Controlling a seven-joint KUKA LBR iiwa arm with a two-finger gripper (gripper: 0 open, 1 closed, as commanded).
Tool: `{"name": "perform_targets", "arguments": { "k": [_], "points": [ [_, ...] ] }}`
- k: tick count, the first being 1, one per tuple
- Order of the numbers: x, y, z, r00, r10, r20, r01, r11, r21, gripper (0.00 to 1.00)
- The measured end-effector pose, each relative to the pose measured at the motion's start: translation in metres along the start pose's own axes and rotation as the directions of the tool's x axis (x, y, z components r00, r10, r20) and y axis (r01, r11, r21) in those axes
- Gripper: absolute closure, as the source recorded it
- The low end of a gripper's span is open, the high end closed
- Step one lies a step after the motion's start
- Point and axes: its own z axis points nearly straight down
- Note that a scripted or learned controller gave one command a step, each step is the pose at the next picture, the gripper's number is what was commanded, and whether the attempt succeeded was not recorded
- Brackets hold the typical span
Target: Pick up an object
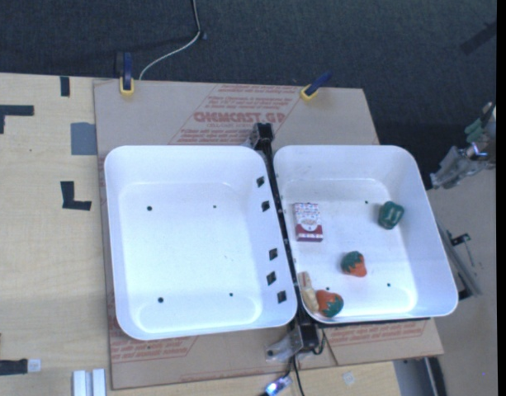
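Nothing is picked up yet: the red-and-white packet (309,222), dark green piece (390,214), orange-and-green toy (353,263) and one more toy (328,302) all lie in the right bin (405,165). What may be the gripper (463,162) sits off the bin's right edge, well apart from them, too blurred to tell its state.

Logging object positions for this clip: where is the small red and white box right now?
The red and white box lies in the right bin, near its left wall beside the divider, up-left of the orange and green toy.
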Motion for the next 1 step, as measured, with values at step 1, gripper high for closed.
{"name": "perform_targets", "arguments": {
  "k": [1],
  "points": [
    [0.0002, 0.0004, -0.0097, 1.0, -0.001, 0.0, 0.001, 1.0, 0.0, 1.0]
  ]
}}
